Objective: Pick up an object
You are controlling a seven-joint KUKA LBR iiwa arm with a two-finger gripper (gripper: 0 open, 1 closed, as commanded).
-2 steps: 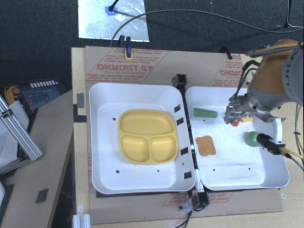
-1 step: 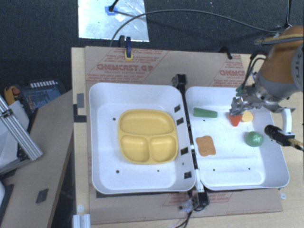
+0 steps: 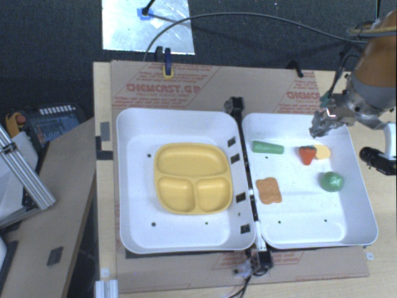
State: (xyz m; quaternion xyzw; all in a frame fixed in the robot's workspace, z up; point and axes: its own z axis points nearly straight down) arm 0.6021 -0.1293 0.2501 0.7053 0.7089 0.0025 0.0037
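Gripper [image 3: 319, 129] above right bin [image 3: 347, 228], grip state unclear (too small, blurred). Carrot [image 3: 307, 156] just below it, touching yellow piece [image 3: 322, 151]: risk of catching both, or carrot slipping away.

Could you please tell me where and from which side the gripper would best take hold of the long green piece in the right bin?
Probably across the middle of the long green piece, coming straight down from above. It lies flat and lengthwise on the right bin floor, narrow across, with bare floor on both long sides for the fingers.
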